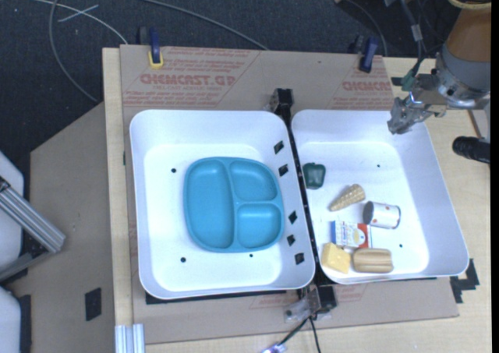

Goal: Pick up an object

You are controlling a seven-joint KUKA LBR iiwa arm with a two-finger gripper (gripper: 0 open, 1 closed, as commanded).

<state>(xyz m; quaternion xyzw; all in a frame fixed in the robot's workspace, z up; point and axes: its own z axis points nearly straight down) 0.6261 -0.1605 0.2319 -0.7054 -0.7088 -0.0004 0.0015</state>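
The right bin (405, 149) holds several small items: a dark green piece (314, 176) near its left wall, a yellow corn cob (347, 197), a white and red can (382, 215), a small printed box (349, 233), a yellow cheese wedge (336, 258) and a tan bread roll (372, 260). My gripper (403, 119) hangs over the far right corner of this bin, well above and away from the items. Nothing shows between its fingers.
The left bin (148, 188) carries a blue divided plate (233, 203). A black divider with clips (290, 188) runs between the bins. Blue clamps (156, 51) (366, 54) sit at the board's far edge. Cables lie on the dark floor beyond.
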